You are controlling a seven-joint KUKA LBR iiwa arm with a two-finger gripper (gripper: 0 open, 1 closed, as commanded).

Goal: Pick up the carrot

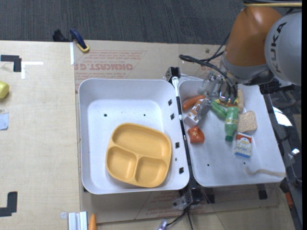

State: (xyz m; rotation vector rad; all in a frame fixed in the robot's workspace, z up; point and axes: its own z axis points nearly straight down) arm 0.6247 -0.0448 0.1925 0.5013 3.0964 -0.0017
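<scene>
Two white bins sit side by side on the counter (38, 143). One pincer (209, 98) hangs low over the right bin (225, 169); whether it is spread or pressed together I cannot tell. One carrot (193, 101) lies just left of the pincer, near the bin's wall. One tomato (195, 135) rests below it. One yellow divided plate (139, 155) lies in the left bin (96, 109), well to the pincer's left.

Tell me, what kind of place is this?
Probably a robot test lab: a robot arm reaches over two white bins on a taped cardboard bench, with toy food like a carrot and a tomato.
</scene>
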